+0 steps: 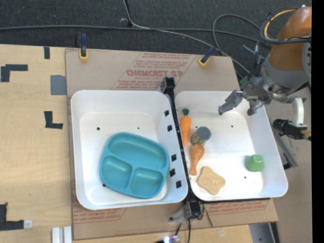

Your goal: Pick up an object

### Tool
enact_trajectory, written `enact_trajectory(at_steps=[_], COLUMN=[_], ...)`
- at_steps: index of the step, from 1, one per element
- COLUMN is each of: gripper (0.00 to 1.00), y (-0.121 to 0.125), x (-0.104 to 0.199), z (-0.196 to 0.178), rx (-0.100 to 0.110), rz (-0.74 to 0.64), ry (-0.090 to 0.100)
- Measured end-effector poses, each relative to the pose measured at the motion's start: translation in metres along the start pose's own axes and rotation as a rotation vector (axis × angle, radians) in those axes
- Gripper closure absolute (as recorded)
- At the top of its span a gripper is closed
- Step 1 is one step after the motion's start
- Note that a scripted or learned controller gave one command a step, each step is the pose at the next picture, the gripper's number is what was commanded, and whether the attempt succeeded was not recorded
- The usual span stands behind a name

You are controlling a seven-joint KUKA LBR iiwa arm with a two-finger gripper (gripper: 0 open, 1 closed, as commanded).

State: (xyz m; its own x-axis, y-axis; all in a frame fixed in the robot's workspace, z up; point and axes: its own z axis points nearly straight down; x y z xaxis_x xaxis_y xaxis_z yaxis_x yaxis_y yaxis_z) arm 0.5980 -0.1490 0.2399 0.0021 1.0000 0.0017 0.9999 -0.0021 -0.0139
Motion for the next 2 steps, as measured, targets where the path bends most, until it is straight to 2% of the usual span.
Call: enact_trajectory(at_steps=[1, 2], gripper=[0.00, 0.00], y=[0.002, 0.010], x=[0.000, -0.004], z=[-0.007, 0.052], rx=[-0.013, -0.007], rz=[-0.003, -0.003], ry=[-0.002, -0.002])
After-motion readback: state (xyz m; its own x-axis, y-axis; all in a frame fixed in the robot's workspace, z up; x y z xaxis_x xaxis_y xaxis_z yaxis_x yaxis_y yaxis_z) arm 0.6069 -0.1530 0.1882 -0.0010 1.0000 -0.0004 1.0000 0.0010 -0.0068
